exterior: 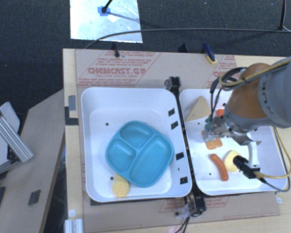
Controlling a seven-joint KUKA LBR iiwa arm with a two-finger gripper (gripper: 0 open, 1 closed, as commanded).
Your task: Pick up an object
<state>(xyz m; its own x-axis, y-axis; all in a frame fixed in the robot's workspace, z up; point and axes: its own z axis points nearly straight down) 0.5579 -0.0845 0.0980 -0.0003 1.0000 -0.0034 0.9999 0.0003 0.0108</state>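
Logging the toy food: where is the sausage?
The sausage lies in the right bin, near its front edge, beside the yellow piece.

Blue plate [139, 153], yellow waffle [120, 185], red-orange sausage [219, 166], white bins [94, 178]

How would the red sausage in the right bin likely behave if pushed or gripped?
The sausage looks round and elongated, so a sideways push would probably roll it. It appears smooth and slim, so it may slip from a pinch. It lies beside a yellow piece, which could get nudged.
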